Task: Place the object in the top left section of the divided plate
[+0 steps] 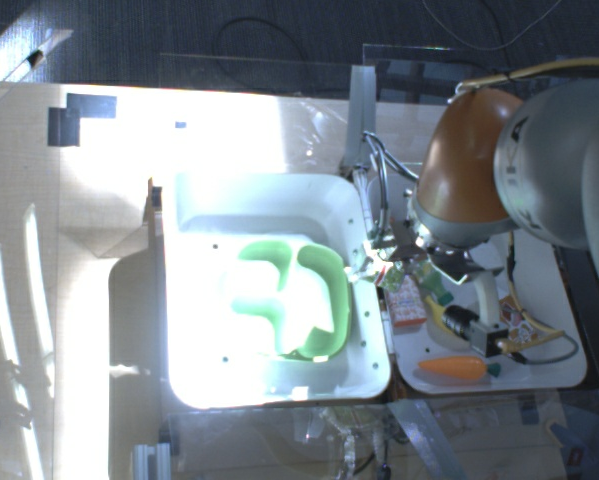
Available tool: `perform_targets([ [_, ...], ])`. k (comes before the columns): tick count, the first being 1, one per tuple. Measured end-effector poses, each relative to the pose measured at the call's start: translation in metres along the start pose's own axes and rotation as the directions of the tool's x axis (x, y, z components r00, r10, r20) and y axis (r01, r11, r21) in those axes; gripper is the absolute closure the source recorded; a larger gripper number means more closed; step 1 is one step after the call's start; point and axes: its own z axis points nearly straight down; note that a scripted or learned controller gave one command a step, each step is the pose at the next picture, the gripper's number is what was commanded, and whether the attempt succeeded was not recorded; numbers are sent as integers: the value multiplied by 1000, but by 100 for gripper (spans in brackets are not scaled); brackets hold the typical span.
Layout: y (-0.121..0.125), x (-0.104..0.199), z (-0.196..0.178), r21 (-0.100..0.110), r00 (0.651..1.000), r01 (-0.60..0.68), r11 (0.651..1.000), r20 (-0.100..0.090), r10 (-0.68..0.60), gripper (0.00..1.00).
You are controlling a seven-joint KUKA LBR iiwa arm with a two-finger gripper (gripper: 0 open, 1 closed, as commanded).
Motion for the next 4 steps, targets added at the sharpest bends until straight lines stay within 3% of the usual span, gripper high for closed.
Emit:
perform_targets([
  [1, 51, 59, 1, 2, 993, 115, 993, -1, -115, 100],
  [2, 51, 58, 1, 1, 993, 115, 993, -1, -115, 0],
  [3, 30, 18, -25, -1, 999, -33, 999, 1, 33, 0],
  [4, 30, 18, -25, -1, 999, -33, 999, 1, 33, 0],
])
